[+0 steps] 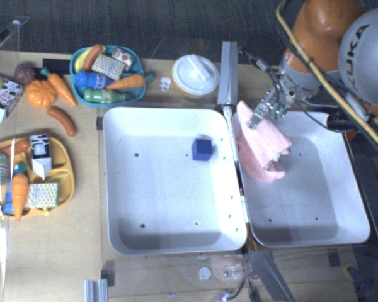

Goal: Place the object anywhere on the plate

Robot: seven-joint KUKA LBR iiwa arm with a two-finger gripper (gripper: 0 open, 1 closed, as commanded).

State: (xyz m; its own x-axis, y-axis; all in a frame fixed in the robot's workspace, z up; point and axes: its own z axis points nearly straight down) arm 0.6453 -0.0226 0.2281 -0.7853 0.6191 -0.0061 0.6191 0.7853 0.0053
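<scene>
The gripper sits at the far-left corner of the right bin, and its fingers are small, dark and tangled with cabling, so whether they are spread or pressed together cannot be told. Directly under it lies a pink cloth, soft and crumpled, draped along the bin's left edge with one fold rising toward the gripper; whether the fingers actually pinch the fabric is hidden by the wrist. The arm is cut off at the upper right, showing a rounded orange shell and a grey glossy casing.

In the left bin, smooth white plastic with rounded corners, a small blue cube rests near the right edge, apart from the cloth.

On the wooden bench, beyond the bins' far edge, stands a round white lid-like dish. At the bench's left side a blue bowl and a yellow tray hold toy food, too small to identify fully
</scene>
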